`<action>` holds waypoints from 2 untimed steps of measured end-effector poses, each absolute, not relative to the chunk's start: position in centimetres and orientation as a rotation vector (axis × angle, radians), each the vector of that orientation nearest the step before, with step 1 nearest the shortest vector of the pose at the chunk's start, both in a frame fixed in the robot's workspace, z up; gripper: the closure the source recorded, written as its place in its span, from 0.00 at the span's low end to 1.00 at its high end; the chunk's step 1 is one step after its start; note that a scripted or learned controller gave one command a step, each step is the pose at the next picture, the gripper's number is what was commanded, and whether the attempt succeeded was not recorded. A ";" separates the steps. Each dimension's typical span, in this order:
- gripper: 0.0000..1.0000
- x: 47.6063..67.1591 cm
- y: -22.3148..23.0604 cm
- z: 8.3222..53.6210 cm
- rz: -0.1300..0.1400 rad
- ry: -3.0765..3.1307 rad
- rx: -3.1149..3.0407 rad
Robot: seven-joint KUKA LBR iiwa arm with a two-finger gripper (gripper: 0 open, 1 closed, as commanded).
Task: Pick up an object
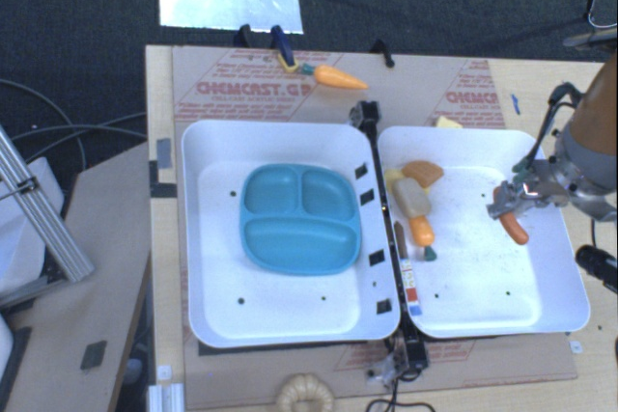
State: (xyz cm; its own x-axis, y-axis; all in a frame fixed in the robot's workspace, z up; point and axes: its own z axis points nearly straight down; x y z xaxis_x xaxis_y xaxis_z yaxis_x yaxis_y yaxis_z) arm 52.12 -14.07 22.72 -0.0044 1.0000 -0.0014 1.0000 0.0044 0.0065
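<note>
In the right bin (pixel 555 304), my gripper (pixel 509 204) hangs over the right-hand part, reaching in from the right. A small orange sausage-shaped piece (pixel 517 230) sits right at its tip, just below it; whether it is held or lies on the bin floor cannot be made out. Near the divider lie a tan bread-like piece (pixel 423 173), a beige block (pixel 410 198) and a small carrot (pixel 422 233).
The left bin (pixel 208 304) holds a blue divided plate (pixel 297 217). Another carrot (pixel 335 77) lies on the cardboard behind the bins, next to a blue clip (pixel 282 44). A yellow scrap (pixel 447 123) rests at the right bin's far rim.
</note>
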 end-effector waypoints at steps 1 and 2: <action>1.00 52.3 -8.1 21.9 0.003 2.231 2.211; 1.00 51.8 -2.7 21.3 0.004 2.233 2.211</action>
